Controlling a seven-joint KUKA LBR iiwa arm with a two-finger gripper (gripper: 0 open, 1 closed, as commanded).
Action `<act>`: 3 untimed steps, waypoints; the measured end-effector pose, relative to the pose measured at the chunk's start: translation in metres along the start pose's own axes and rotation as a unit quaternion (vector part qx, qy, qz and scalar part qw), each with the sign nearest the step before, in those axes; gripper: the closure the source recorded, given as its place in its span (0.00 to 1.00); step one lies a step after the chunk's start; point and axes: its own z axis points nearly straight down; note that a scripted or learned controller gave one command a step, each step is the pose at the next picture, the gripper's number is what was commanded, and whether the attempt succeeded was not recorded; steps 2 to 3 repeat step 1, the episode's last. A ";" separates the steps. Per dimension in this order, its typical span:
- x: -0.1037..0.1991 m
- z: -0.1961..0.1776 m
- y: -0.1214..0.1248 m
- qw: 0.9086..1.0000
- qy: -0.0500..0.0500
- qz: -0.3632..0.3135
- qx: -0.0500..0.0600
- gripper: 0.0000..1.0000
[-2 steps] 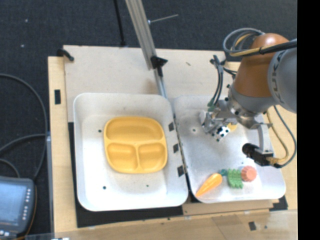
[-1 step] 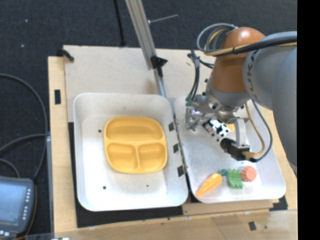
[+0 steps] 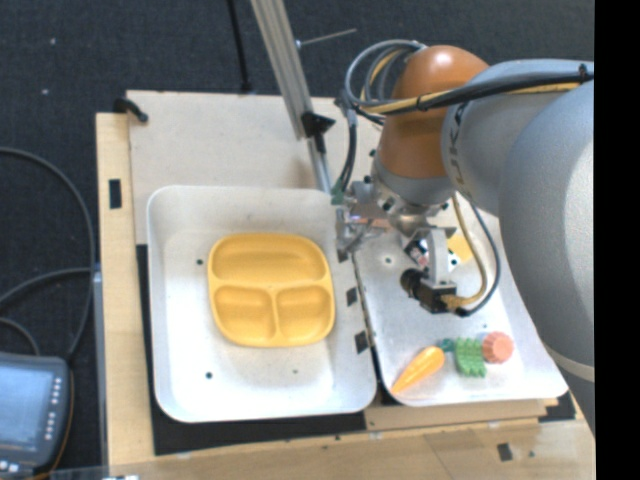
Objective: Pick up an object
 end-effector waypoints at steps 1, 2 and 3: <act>0.054 -0.018 0.003 1.000 0.000 0.000 0.000 1.00; 0.054 -0.018 0.003 1.000 0.000 0.000 0.000 1.00; 0.054 -0.018 0.003 1.000 0.000 0.000 0.000 1.00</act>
